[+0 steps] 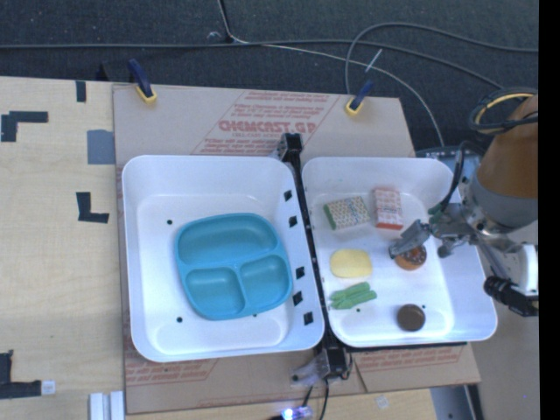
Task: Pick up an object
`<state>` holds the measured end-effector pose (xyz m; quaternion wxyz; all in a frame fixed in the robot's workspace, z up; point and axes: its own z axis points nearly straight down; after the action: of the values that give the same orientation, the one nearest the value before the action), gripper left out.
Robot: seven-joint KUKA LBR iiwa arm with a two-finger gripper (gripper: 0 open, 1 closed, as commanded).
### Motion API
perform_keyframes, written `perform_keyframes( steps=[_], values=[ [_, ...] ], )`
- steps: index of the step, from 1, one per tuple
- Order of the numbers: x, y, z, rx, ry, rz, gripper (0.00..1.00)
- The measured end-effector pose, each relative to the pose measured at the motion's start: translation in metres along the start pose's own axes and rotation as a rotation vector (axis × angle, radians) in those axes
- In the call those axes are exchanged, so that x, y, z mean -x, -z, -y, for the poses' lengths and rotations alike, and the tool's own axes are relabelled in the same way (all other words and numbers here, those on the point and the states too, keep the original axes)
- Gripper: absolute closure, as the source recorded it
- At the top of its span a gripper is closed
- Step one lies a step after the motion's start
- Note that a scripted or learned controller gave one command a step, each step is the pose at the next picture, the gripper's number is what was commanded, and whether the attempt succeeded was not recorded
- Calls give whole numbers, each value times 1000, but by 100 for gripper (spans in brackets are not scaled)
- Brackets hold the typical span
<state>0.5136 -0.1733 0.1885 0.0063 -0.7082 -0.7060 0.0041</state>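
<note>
a small round orange-brown object (410,257) lies in the right shallow white bin (455,326), towards its right side. the grey two-finger gripper (408,242) sits right over it, its tip just at the object's far edge; whether the fingers are apart or closed, or touching the object at all, cannot be told from this slanted view. left of it lie a pale yellow oval piece (351,263), a green bean-like bundle (353,297), a patterned green-grey packet (346,212) and a red-and-white packet (388,207); a dark brown round disc (410,318) lies nearer. the left shallow white bin (140,261) holds a light blue three-section plastic plate (233,264). both bins rest on a brown cardboard sheet (254,121) clamped to a pale wooden bench (48,261), with black cables (262,38) across dark flooring beyond.
</note>
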Motion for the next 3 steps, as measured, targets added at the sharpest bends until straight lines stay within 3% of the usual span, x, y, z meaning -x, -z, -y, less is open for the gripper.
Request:
perform_keyframes(
  steps=[1,3],
  values=[
    [0,7,-3,13,4,3,0],
    [-9,-106,0,15,5,5,0]
  ],
)
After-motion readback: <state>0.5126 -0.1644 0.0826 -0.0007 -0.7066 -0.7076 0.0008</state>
